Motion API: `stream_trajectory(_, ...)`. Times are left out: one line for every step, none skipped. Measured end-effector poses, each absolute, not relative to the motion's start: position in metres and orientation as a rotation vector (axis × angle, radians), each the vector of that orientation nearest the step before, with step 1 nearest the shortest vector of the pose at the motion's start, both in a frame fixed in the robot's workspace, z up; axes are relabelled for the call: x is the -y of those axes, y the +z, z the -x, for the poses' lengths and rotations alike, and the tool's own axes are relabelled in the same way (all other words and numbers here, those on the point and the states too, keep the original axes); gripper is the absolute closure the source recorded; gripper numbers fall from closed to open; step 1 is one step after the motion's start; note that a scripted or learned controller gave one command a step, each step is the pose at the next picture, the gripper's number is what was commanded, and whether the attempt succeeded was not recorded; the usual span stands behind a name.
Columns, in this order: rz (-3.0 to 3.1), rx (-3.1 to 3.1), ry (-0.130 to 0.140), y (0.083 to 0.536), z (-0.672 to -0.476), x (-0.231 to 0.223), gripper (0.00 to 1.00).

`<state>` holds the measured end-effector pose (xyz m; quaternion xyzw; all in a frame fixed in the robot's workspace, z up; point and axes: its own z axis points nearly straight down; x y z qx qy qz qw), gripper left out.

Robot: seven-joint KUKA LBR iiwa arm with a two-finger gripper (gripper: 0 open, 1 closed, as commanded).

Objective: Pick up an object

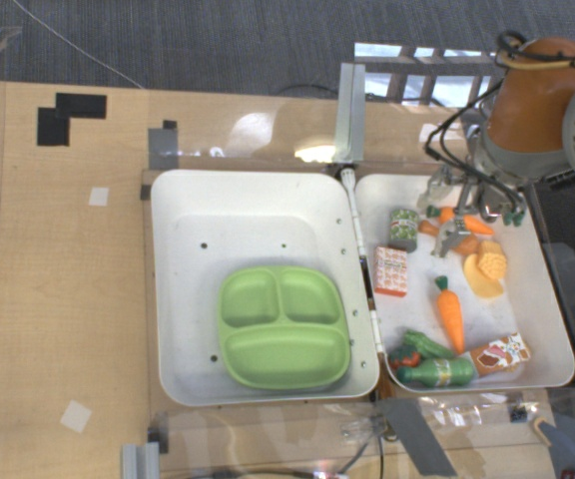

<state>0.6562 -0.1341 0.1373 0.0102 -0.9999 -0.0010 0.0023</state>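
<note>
We see the gripper (454,230) low in the right bin (542,267), fingers spread apart and grasping nothing, a small orange piece (472,226) just beside them.

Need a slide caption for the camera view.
KUKA arm's gripper hovers over the toy-food-filled right white bin; green divided plastic plate sits in the left white bin.

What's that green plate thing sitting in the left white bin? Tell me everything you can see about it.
The green divided plastic plate is a rounded rectangle, pale lime, matte and smooth. It has three compartments: two small ones at the far side, one wide one nearest the camera. It lies flat and upright on the floor of the left shallow white bin, toward the near right corner, holding nothing.
</note>
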Motion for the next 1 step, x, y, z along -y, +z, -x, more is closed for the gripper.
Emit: stream_trajectory(-0.105, 3.157, 0.004, 0.0989, -0.61, 0.1054, 0.0)
